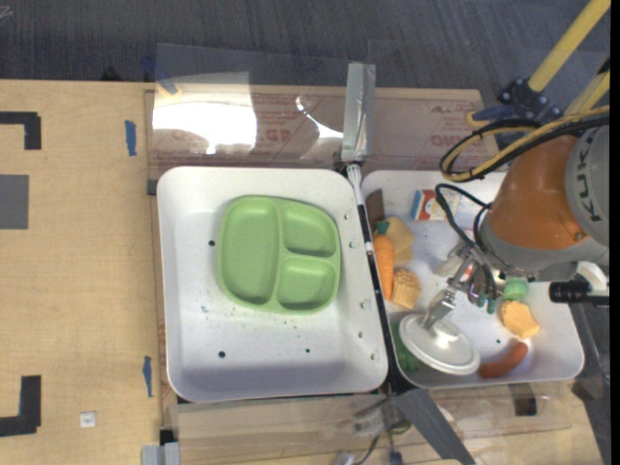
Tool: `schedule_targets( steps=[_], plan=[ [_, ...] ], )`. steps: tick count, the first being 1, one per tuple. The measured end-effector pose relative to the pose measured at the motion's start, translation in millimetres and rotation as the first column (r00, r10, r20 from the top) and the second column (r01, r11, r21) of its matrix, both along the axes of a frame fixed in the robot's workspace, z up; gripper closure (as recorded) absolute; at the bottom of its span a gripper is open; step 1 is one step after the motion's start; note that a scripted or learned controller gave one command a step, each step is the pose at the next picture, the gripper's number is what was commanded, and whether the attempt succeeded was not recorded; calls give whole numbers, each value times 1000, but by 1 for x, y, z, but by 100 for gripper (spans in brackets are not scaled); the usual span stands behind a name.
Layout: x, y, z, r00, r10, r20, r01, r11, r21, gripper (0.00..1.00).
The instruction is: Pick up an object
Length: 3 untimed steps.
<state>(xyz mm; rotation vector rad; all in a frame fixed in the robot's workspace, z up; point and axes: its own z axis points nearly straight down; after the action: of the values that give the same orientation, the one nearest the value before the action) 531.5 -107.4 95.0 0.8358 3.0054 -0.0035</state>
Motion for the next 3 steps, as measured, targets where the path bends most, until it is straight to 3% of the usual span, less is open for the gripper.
schedule_targets(
  steps=[1,2,3],
  plan=[
    [-20,3,3,989,148,26,-148,989,-5,0],
    [54,14,-2,981,-193,-2,193,981,9,0],
    [55,16,8,982,-190,3,190,982,9,100]
  ],
)
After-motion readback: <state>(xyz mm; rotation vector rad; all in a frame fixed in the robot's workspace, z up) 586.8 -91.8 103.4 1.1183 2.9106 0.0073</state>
